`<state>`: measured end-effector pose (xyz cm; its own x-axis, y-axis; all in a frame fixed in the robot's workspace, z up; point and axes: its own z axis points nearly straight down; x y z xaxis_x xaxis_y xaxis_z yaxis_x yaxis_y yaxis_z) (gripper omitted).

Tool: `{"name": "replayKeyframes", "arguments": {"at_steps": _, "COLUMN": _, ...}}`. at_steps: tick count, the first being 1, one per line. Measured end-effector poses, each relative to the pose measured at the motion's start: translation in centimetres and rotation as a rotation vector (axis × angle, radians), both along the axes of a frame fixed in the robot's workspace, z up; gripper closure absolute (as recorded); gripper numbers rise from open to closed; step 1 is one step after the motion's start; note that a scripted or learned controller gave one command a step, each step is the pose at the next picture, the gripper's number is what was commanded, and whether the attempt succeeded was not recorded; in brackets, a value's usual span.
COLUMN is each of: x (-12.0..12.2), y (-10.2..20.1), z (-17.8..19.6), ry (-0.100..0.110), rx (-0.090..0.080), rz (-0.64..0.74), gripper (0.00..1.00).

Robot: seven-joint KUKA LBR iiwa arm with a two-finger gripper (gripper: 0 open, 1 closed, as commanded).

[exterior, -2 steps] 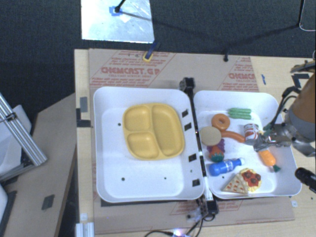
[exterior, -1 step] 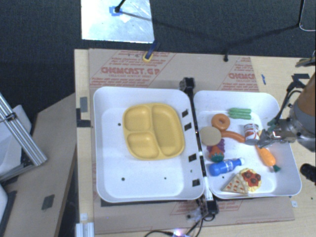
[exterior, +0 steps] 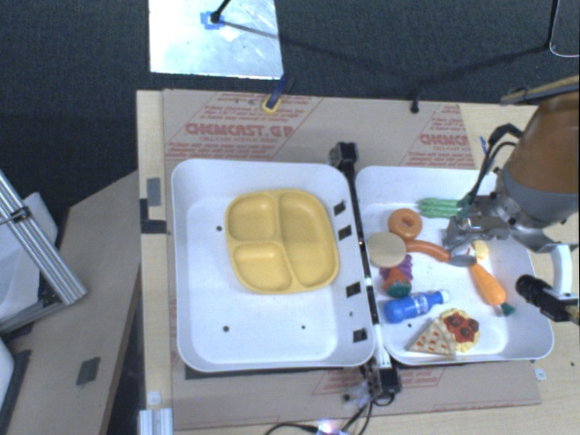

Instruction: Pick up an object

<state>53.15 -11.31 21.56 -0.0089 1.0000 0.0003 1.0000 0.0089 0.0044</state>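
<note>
Orange carrot is lying just below-right of gripper; you're hovering low in the right bin, pre-grasp imo; grip state unclear, can't tell; next, centre over carrot, descend.

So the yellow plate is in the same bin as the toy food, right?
Not quite. The camera view shows the yellow plate alone in the left bin. The toy food, like the donut and the pizza slice, is in the right bin.
</note>
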Motion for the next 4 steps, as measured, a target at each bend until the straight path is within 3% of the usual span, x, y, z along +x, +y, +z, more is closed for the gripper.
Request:
{"name": "replayKeyframes", "arguments": {"at_steps": 2, "x": 8.4, "y": 6.5, "z": -0.4, "ry": -0.001, "rx": 0.001, "rz": 0.000, "gripper": 1.00}}
{"name": "replayKeyframes", "arguments": {"at_steps": 3, "x": 10.7, "y": 8.1, "z": 2.0, "ry": -0.001, "rx": 0.000, "rz": -0.002, "gripper": 1.00}}
{"name": "replayKeyframes", "arguments": {"at_steps": 4, "x": 9.9, "y": 7.6, "z": 1.3, "ry": 0.003, "rx": -0.001, "rz": -0.008, "gripper": 1.00}}
